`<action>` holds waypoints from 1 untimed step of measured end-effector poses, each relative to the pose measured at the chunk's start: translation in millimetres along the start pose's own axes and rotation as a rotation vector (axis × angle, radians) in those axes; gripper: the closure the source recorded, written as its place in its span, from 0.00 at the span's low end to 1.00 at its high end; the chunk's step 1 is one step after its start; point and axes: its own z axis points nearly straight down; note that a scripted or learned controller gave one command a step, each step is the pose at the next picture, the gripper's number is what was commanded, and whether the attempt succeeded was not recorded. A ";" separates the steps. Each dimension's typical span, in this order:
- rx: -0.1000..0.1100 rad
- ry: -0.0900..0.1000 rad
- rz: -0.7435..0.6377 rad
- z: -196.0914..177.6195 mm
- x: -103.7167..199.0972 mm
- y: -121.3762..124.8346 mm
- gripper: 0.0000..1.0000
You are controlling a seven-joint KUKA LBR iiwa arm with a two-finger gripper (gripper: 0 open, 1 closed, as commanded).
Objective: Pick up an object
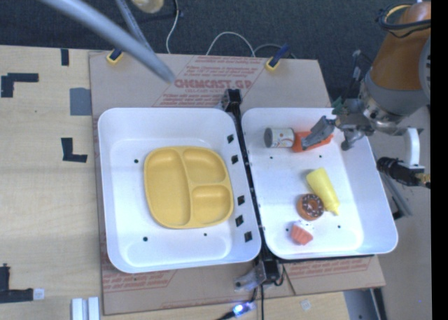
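The right bin (364,192) holds several small things. A white and grey can (278,136) lies on its side at the far end, with an orange piece (305,143) right beside it. Nearer the front are a yellow wedge (323,187), a chocolate doughnut (309,206) and a small orange-and-white cupcake (301,233). My gripper (331,135) hangs over the bin's far right corner, open. One of its fingers (320,129) reaches above the orange piece, and nothing sits between the two.
A yellow divided plate (187,187) lies in the left bin (115,171). A black clip strip (240,171) joins the two bins. The arm's orange band (402,59) stands beyond the right bin's far corner. A grey pole (84,10) crosses the upper left.
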 end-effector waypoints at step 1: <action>-0.012 -0.002 -0.004 -7.2 0.5 2.4 0.00</action>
